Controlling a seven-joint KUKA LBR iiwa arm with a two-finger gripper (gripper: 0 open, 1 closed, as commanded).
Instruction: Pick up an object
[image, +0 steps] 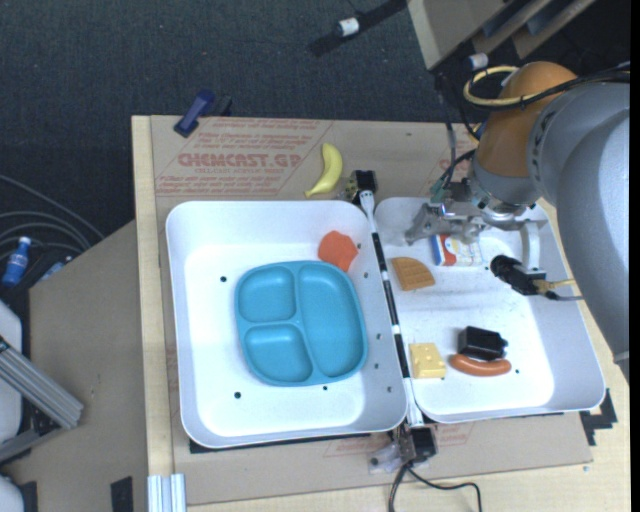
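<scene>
At the far end of the right bin (550, 340), the gripper (447, 228) hangs low under the grey arm (590, 170), which reaches in from the right. From this angle it is not possible to tell whether it is open or shut, nor whether it has hold of anything. Just below it lies a small red, white and blue packet (444, 251), either touching it or very close. Next to the packet, close to the wall shared with the other bin, sits a brown slice of bread (411, 272). Nearer the front of the same bin, a yellow block of cheese (427, 360) lies by the shared wall. To its right is a sausage (482, 367) with a black block (482, 342) against its upper side. The left bin (200, 300) holds a blue divided plate (298, 322) in its middle and an orange lump (339, 248) just off the plate's far right corner. On the bench (250, 160) behind the bins lies a banana (326, 170).
</scene>
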